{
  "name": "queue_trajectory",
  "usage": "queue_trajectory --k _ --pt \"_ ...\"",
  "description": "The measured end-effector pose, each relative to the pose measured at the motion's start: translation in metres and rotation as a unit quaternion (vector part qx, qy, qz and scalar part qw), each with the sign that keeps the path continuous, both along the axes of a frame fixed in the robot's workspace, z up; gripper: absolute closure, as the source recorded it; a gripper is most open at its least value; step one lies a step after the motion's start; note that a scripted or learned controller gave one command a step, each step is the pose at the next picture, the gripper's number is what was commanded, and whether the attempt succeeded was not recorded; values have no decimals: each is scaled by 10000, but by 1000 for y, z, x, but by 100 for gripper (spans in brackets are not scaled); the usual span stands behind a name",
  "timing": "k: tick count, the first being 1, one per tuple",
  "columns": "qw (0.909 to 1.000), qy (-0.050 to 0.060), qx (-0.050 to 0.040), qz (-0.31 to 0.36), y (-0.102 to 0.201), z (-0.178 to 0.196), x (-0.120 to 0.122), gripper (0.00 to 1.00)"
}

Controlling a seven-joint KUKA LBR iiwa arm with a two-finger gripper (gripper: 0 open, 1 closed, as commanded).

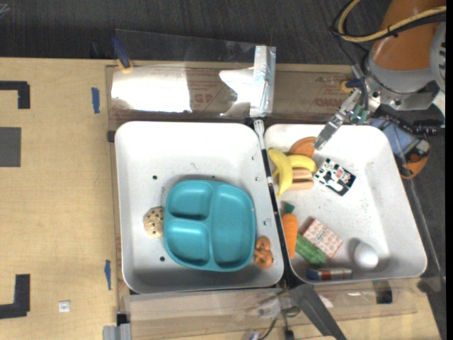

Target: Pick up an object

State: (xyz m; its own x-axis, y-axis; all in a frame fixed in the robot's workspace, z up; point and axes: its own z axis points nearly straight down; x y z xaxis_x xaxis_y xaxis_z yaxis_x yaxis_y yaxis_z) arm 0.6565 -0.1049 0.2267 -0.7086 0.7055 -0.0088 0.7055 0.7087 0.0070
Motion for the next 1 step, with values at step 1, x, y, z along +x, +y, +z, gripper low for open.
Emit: queue_trajectory --k 1 --pt "9992 24 -2 394 7 15 7 0"
